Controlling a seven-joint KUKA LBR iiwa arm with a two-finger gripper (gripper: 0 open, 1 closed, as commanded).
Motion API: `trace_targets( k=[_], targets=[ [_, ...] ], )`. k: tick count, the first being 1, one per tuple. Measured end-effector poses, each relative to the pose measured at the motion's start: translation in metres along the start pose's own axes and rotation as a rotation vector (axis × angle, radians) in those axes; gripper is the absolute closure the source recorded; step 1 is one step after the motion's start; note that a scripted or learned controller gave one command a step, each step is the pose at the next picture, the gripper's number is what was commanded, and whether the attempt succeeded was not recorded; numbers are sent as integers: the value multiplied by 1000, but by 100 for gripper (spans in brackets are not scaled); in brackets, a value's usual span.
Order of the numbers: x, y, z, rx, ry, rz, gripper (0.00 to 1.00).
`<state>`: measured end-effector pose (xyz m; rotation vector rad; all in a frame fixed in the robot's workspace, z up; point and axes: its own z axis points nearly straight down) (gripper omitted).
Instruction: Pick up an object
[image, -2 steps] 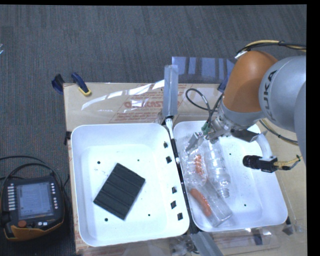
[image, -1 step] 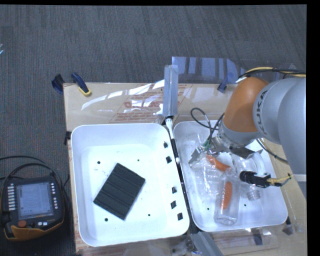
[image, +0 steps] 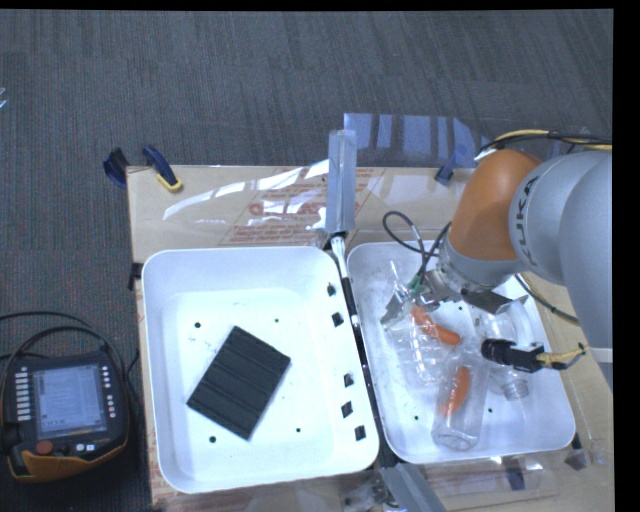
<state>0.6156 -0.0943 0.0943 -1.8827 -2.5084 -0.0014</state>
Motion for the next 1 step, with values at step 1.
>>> trace_targets(
  k=[1],
  targets=[
    [54,-11,-91,1,-3,-66,100]
  ],
)
